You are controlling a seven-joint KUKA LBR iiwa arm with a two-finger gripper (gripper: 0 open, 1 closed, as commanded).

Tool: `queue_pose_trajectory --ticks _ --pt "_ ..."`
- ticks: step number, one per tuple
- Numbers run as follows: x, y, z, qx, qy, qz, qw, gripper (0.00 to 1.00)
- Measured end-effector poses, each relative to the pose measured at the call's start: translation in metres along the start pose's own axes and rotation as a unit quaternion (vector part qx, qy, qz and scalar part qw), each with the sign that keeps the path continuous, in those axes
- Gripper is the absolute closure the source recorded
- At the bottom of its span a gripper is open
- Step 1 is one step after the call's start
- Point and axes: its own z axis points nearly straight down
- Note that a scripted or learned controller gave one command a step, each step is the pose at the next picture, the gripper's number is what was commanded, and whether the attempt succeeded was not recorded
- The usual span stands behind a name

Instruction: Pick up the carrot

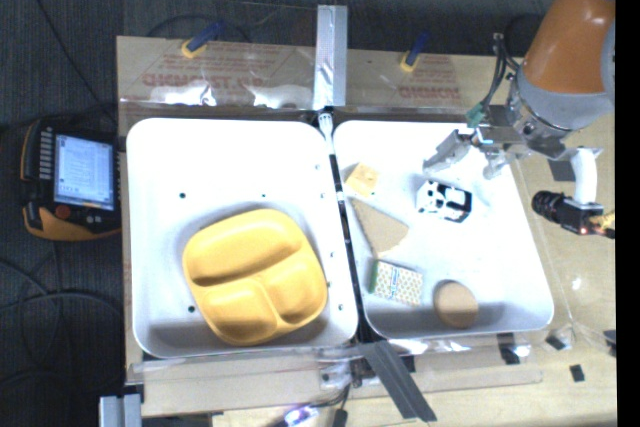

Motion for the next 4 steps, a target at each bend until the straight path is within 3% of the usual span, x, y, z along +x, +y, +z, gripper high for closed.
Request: queue_pose_trajectory --ticks 1,2,3,4 --pt "0.019 -0.090 0.091 0.001 0.000 0.138 0.9905 0.00" --pt "0.001 -0.067 0.149 0.001 0.000 0.037 0.9993 0.00" --pt "-0.014 -0.051 0.170 -0.003 0.002 0.091 0.9958 0.00" --pt "-0.013 -0.049 0.160 -0.006 0.004 0.091 0.9958 1.00"
